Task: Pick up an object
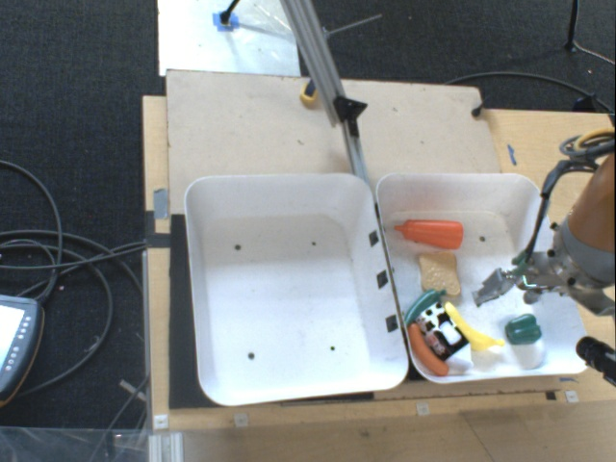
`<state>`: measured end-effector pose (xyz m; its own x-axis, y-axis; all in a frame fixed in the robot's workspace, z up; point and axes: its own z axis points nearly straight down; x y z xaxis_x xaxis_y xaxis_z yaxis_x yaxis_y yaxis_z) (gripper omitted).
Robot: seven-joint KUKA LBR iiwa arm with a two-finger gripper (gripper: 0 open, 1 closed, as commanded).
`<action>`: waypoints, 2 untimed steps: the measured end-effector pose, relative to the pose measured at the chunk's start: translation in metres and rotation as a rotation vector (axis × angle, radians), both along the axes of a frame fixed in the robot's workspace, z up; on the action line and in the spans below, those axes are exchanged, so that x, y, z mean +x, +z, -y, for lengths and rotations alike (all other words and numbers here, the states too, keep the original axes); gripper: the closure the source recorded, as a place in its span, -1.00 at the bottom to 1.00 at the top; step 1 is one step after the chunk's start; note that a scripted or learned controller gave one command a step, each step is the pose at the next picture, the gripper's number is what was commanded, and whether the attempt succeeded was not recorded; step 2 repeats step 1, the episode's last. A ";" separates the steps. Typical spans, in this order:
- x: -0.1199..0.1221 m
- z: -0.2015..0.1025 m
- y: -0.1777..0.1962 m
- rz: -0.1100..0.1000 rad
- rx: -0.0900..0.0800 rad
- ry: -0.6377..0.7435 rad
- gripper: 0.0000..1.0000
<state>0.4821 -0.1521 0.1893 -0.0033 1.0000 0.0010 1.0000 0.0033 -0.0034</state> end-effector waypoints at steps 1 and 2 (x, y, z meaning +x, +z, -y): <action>0.001 0.000 0.002 0.005 -0.001 -0.001 -1.00; 0.001 0.000 0.002 0.005 -0.001 -0.001 -1.00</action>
